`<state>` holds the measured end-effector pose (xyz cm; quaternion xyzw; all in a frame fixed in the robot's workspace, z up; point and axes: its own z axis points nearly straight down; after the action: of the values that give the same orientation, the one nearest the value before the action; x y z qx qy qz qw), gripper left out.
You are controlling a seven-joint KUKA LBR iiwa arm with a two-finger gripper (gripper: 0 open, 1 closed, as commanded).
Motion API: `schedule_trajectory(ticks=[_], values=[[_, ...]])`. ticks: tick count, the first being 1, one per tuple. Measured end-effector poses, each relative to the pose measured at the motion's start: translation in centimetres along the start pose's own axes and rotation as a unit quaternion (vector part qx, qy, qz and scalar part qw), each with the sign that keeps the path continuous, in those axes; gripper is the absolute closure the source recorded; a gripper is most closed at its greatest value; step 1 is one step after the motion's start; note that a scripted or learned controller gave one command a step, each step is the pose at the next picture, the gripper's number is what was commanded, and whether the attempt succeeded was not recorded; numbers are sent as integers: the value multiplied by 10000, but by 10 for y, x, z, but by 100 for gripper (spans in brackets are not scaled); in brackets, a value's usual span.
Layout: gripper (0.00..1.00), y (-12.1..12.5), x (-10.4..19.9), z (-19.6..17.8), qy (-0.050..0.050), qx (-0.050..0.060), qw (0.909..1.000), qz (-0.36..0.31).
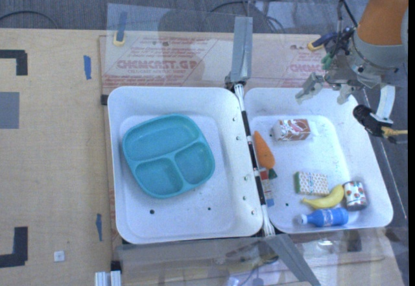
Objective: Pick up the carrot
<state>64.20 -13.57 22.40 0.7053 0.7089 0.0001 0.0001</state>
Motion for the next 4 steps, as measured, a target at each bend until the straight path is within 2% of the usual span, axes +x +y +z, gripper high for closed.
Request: schedule_trajectory(ticks=[1,2,3,4], values=[[0,-58,36,96,1,6,9979,652],[0,-107,31,134,-63,-71,9980,-621],[100,-107,30,125,-53,-74,9982,-600],[100,-147,125,40,-1,10,9850,1726]])
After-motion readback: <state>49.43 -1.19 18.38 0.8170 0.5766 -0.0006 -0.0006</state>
